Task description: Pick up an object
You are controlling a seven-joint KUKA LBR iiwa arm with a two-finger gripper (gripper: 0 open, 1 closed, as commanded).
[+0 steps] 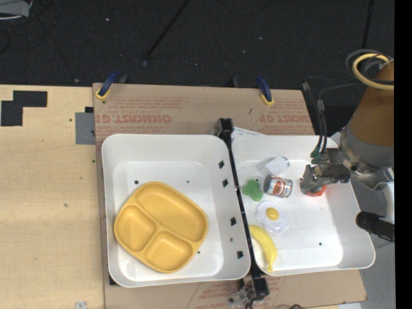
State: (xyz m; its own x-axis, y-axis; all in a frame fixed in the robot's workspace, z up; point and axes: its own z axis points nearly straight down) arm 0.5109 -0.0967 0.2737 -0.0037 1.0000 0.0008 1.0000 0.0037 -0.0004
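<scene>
The gripper [313, 180] is at the right of the frame, low over the right bin [335, 250], near this bin's upper right part. It is dark and small in the picture, and I cannot tell how it stands or if it has hold of something. A small red thing [315, 191] shows just under it, touching its lower edge in the picture; what this thing is, I cannot say. The arm [373, 121], grey with an orange part, comes in from the right edge above it.

Just to the left of the gripper lies a small can [278, 187] on its side, with a red and white label. Above the can there is a pale, clear object [277, 165]. Left of the can, near the wall between the bins, is a small green object [252, 189]. Below the can lies a fried egg toy [271, 213], white with a yellow middle. At the lower left of the right bin lies a banana [265, 246].

The left bin [129, 153] holds a yellow tray [161, 226] with three compartments, in its lower half. Both bins stand on brown cardboard [167, 108], fixed with clamps [107, 89] at the top.
</scene>
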